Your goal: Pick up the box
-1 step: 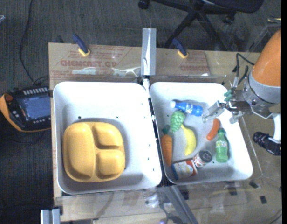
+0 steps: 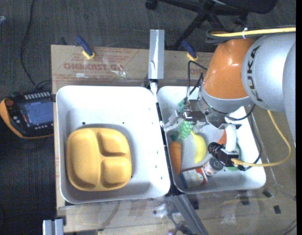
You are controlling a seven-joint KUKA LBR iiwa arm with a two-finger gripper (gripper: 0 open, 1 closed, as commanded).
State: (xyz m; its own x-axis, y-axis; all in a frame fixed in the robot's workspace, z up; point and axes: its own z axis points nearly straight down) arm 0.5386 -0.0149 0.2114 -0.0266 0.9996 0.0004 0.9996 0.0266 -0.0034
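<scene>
Camera view: the arm [image 2: 249, 72] covers much of the right bin [image 2: 256, 180], hiding the gripper [image 2: 192, 115] too well to read. The box [image 2: 194, 176] lies at the bin's near edge, beside a carrot [image 2: 175, 155], partly under a lemon [image 2: 197, 148]. A yellow tray [image 2: 98, 156] fills the left bin [image 2: 92, 94].

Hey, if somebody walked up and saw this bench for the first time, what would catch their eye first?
Probably the big grey arm with its orange band, reaching in from the right and hanging over the right bin. Next, the yellow divided tray lying alone in the left bin. Under the arm sits a crowded heap: an orange carrot, a yellow piece and the box near the front edge.
</scene>
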